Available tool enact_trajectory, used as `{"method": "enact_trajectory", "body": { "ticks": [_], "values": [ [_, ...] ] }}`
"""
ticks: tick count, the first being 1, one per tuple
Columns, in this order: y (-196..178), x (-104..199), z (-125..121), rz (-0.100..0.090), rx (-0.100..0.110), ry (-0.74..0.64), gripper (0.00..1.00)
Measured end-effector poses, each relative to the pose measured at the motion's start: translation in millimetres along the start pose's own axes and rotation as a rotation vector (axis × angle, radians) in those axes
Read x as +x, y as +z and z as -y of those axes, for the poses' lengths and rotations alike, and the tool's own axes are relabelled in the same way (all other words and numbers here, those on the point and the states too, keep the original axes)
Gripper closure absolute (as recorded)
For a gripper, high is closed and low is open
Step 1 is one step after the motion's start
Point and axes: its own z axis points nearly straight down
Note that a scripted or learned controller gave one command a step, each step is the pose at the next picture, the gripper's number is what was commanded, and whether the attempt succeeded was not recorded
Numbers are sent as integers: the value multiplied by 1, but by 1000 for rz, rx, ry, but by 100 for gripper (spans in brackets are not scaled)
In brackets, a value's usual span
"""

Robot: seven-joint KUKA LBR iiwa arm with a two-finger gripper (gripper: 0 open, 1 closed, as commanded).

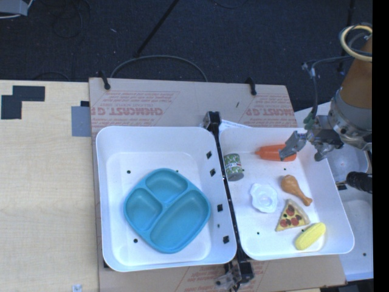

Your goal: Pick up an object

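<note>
The right bin [340, 224] holds several toy foods. An orange carrot [270, 152] lies near its far wall. A small green can [233, 166] sits by the divider. A white fried egg [264, 198], a brown drumstick [295, 188], a pizza slice [292, 216] and a yellow corn cob [310, 236] lie toward the front. My gripper [306, 149] hovers over the bin's far right corner, open, with nothing between its fingers. Its left finger [292, 143] is just above the carrot's right end.
The left bin [109, 145] holds a blue divided plate [167, 209]. A black divider [220, 187] runs between the two bins. The grey and orange arm [355, 96] stands over the right bin's far right edge. Cardboard lies under the bins.
</note>
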Motion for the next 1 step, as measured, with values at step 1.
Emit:
{"method": "enact_trajectory", "body": {
  "ticks": [1],
  "values": [
    [-6, 0, -2, 2, -11, -2, 0]
  ]
}}
